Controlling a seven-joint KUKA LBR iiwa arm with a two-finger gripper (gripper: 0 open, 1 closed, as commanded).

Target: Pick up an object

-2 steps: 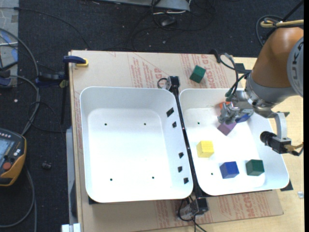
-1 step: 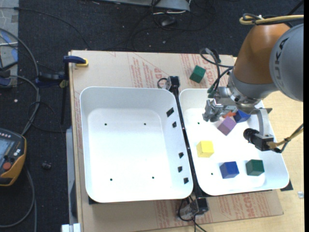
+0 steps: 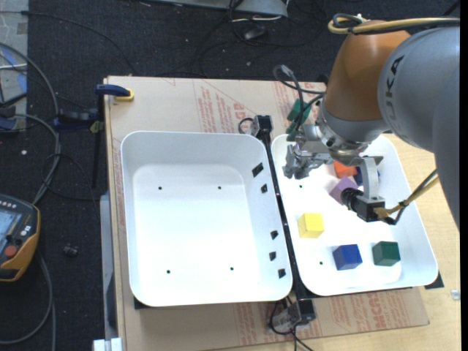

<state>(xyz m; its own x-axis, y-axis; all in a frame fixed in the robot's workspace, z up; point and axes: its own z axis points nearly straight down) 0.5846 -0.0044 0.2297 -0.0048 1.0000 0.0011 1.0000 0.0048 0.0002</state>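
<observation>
The right bin [image 3: 417,265] holds several small blocks. A yellow cube [image 3: 310,224] lies near its middle left, with a blue cube [image 3: 347,257] and a green cube [image 3: 385,253] toward the front. A purple block [image 3: 341,190] and an orange block [image 3: 344,170] lie further back, partly covered by the wrist. My gripper [image 3: 296,167] hangs low over the back left part of this bin, left of the orange and purple blocks and behind the yellow cube. I see nothing held in it.
The left bin [image 3: 139,159] sits beside the right one, with a black divider strip [image 3: 278,203] between them. Cables and a green connector [image 3: 296,112] hang behind the gripper. A black cable fitting [image 3: 367,208] juts out by the purple block.
</observation>
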